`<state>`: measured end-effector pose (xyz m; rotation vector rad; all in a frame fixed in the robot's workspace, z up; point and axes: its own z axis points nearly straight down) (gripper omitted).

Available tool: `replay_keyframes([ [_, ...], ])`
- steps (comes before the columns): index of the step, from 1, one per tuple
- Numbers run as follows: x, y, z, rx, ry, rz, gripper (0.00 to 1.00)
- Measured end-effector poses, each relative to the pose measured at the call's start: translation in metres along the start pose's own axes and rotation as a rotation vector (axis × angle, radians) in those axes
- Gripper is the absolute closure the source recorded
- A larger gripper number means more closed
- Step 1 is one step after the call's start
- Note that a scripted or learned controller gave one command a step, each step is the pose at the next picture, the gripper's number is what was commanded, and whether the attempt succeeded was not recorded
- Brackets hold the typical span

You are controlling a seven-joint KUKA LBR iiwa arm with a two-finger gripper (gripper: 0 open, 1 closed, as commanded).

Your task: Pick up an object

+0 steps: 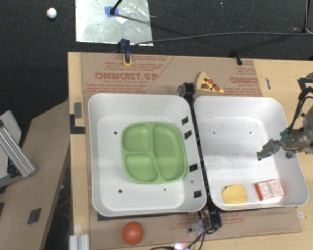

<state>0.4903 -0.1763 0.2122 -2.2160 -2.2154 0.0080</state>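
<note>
The bench (161, 69) is a light brown board with red printed letters near its far edge, and around it the floor is dark. Two shallow white bins sit side by side on it. In the left bin (101, 139) a green divided plate (153, 152) lies in the middle. In the right bin (240, 139) a yellow round object (234, 194) lies near the front edge, and a small red and white box (268, 190) lies just beside it, toward the front right corner.

The gripper (266, 151) comes in from the right and hangs over the right side of the right bin, well apart from both objects. I cannot tell how far it is open, and nothing is seen in it.

A toy pizza slice (209, 83) rests on the bench behind the bins. An orange ball (132, 233) lies at the front edge of the bench. A shiny metal sheet (113, 13) and a small white ball (52, 13) lie on the dark floor beyond the far edge.
</note>
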Motion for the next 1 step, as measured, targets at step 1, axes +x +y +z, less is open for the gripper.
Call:
replay_keyframes([
  [1, 0.0004, 0.0027, -0.0052, -0.011, -0.003, -0.003, 0.00],
])
